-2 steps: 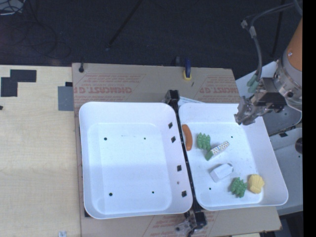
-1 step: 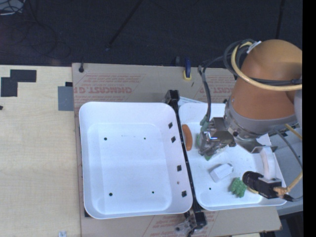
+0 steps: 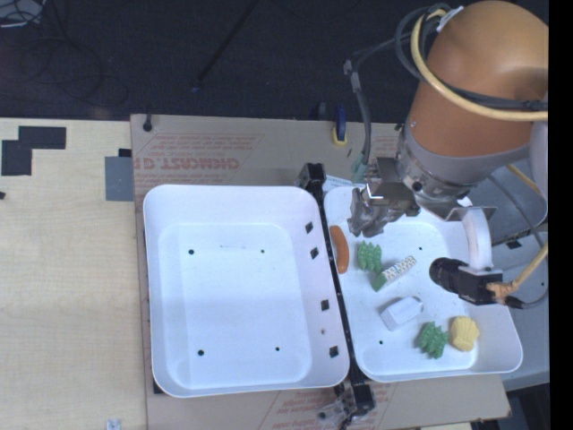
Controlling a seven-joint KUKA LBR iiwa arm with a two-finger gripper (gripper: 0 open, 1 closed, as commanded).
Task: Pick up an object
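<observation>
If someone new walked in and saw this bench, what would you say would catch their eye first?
Probably the big orange band of the arm at upper right, hanging over the right bin, with the gripper low near that bin's upper left corner. Next, the small things scattered in that bin: an orange sausage-like piece, two green toys and a yellow one.

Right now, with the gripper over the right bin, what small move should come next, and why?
Probably ease the gripper down and slightly toward the green piece just below it. The gripper hangs over the right bin's upper left corner with nothing seen between its fingers, and that piece looks nearest, with the orange sausage lying close beside it.
</observation>
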